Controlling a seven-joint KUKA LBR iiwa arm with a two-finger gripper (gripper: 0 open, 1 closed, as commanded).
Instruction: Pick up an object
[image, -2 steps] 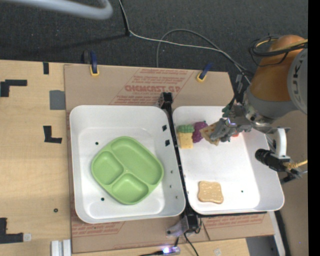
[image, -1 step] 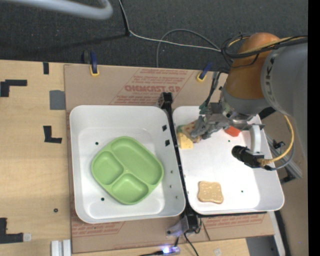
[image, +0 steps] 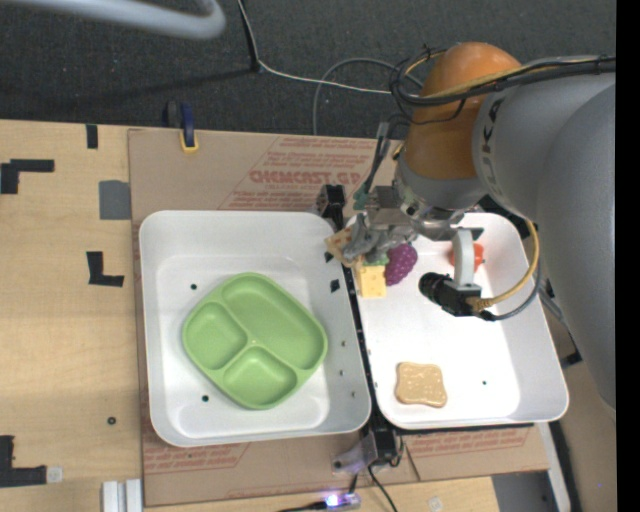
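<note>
Left to right: the green divided plate (image: 255, 340) sits in the left bin (image: 160, 300), and my gripper (image: 372, 240) hangs at the right bin's (image: 520, 400) near-left edge above a yellow block (image: 371, 281), probably light and stiff, best pinched across its flat sides.

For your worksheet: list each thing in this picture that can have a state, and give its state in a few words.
green plate: flat in left bin, compartments bare
toast: flat in right bin, untouched
yellow block: below the gripper, near the bins' divide
purple grapes: beside the block
gripper: low over the block
</note>
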